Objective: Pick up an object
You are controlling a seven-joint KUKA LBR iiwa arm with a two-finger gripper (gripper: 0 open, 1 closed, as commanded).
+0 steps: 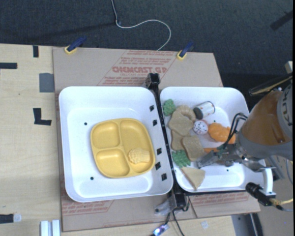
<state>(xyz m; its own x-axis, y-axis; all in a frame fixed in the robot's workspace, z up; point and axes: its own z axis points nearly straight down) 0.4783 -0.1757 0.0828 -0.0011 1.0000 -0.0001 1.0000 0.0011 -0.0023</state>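
**Pincer low in the right bin, among the toy food**

While the arm (268, 127) reaches in from the right edge of the camera view, its pincer (209, 160) sits low inside the right bin (236, 98), tips pointing left toward the divider between the two bins. Whether the pincer is spread or pressed together cannot be told: its dark fingers blur into the shadow beneath them, and nothing is seen pinched between them.

Candidates for picking lie all round the tips. Just above the pincer rests a tan bread slice (192, 145), close enough that touching cannot be ruled out. Up and to the right of it lies an orange piece (219, 132), near the arm's wrist. Farther up sit a small white speckled ball (200, 127), a larger tan piece (180, 121), a dark and white can (204, 109) on its side, and a green leafy piece (168, 105) in the far corner. Just left of the tips is a second green piece (181, 157); just below and left lies a pale wedge (193, 176) near the bin's front wall.

Well to the left of the pincer, beyond the divider, the left bin (73, 132) holds a yellow divided plate (108, 136), with a yellow corn cob (139, 156) in the compartment nearest the pincer.
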